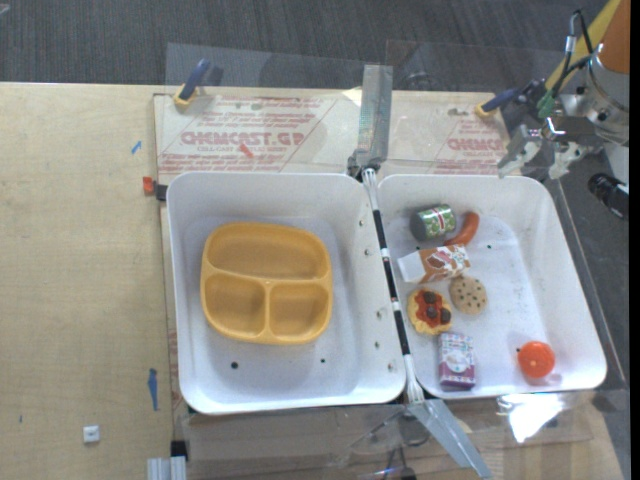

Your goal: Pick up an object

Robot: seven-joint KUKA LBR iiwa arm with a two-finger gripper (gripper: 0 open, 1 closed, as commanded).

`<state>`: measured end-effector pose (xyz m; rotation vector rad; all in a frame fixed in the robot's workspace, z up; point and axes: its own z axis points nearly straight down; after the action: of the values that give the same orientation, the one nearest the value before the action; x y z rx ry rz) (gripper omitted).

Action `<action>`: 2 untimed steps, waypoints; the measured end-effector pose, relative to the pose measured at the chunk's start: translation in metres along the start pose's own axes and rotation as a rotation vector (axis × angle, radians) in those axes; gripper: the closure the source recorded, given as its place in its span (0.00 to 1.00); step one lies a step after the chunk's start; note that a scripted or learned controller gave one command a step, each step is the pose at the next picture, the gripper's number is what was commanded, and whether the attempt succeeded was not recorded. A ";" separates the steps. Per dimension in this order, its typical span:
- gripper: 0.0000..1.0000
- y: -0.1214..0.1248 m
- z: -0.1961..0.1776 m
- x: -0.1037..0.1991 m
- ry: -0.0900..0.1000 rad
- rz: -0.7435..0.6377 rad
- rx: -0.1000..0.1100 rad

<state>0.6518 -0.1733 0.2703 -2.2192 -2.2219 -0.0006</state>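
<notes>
Above the far right corner of the right bin, my hand is hanging clear of everything, and I am holding nothing; its fingers look spread apart, though they are small against the clutter behind them. Everything I could pick is lying in this bin: a green can near the divider, a red sausage touching it on the right, a red and white packet just below them, a cookie, a small pizza beside the cookie, a red carton near the front wall, and an orange ball alone in the front right corner. I am judging the ball the cleanest target, since it is lying well apart from the rest; coming straight down over its middle should keep it from rolling out of the fingers. The carton is also standing fairly free. The can, sausage, packet, cookie and pizza are crowding each other, so closing there risks nudging a neighbour or catching two at once. The left bin is holding a yellow tray with three compartments, out of my way. Clear sheets and clamps are sitting on the bench behind the bins.
</notes>
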 end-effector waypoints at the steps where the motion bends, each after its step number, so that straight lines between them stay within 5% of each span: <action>1: 0.00 0.010 0.115 0.047 -0.001 -0.179 -0.001; 2: 0.00 0.013 0.145 0.044 -0.010 -0.258 -0.038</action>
<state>0.6642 -0.1294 0.1250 -1.9356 -2.5151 -0.0321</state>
